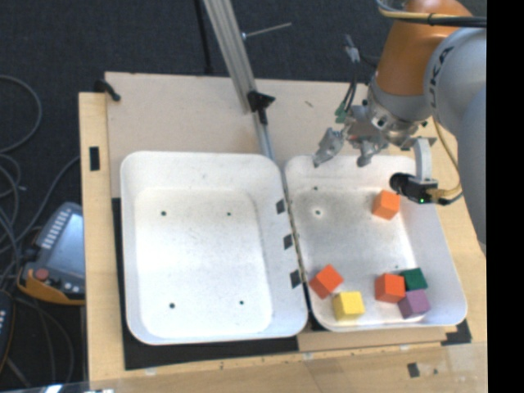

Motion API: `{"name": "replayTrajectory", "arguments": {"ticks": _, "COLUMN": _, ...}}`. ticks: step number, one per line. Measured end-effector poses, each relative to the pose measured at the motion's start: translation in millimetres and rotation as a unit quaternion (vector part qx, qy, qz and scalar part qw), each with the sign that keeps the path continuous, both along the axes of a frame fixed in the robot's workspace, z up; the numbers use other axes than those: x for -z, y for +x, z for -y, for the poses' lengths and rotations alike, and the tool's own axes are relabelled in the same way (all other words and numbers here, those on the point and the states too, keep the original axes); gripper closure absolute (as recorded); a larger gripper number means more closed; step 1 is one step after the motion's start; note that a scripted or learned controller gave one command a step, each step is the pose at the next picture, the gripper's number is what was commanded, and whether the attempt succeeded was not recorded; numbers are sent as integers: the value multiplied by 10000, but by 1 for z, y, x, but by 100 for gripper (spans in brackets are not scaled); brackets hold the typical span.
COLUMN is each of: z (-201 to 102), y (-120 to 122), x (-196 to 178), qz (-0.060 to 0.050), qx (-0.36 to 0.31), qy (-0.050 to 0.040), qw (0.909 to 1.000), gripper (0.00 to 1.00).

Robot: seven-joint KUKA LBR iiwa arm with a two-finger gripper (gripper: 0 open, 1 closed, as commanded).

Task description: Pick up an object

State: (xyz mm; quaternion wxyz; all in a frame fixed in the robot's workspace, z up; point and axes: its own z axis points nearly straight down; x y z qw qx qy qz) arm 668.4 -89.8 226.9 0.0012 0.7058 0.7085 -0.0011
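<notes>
My gripper (347, 151) hangs over the far rim of the right bin (352, 219), its two fingers spread apart with nothing between them. An orange cube (386, 205) lies below and to the right of it, near the bin's right wall. Along the bin's near side lie another orange cube (327, 280), a yellow cube (349, 304), a red-orange cube (390, 286), a green block (414, 279) and a purple block (414, 303).
The left bin (205, 244) stands beside the right one, with black clips along the shared rims. A slanted aluminium bar (237, 56) rises at the back between the bins. A pendant and cables lie off the bench's left side.
</notes>
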Motion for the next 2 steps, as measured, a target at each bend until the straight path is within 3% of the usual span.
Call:
{"name": "replayTrajectory", "arguments": {"ticks": 1, "z": 105, "y": 11, "x": 28, "qz": 0, "qx": 48, "qy": -13, "qw": 10000, "gripper": 0}}
{"name": "replayTrajectory", "arguments": {"ticks": 2, "z": 122, "y": -55, "x": 102, "qz": 80, "qx": -1, "qy": -24, "qw": 10000, "gripper": 0}}
